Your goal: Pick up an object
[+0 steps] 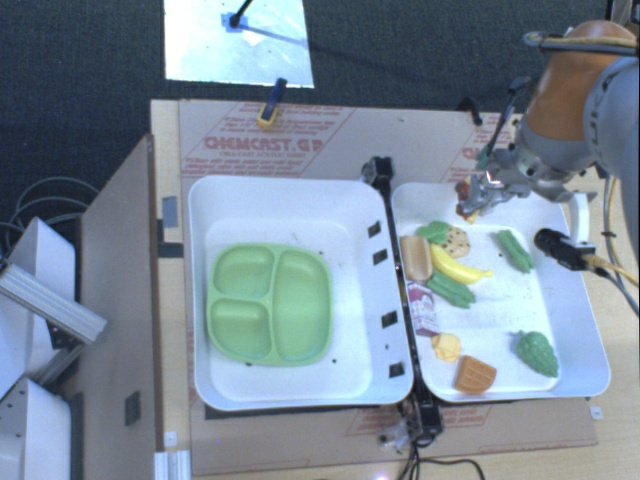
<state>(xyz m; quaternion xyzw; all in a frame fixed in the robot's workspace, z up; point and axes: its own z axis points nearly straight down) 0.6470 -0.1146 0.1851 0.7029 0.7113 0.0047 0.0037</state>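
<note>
Well, from my remote station I saw the arm (585,88) reaching in from the right, its orange band up near the top corner and the gripper (478,200) hanging over the far edge of the right bin (585,353). I could not tell how the gripper stood; the wrist blocked it and the picture was too soft there. Something small and reddish sat at the tip, but I could not make out whether it was being pinched or merely lay beneath.

The toy food lay scattered in the right bin. A cookie (458,240) sat just below the gripper, touching a green leafy piece (434,231). Beside them were a bread roll (416,258), a yellow banana (458,266) and a green pepper (452,290) clustered close together. A green bean pod (516,250) lay apart, toward the right. Near the front edge were a small yellow piece (447,347), a waffle-like orange square (475,375) and a bumpy green vegetable (536,353).

In the left bin (230,203) rested a green divided plate (269,303).
</note>
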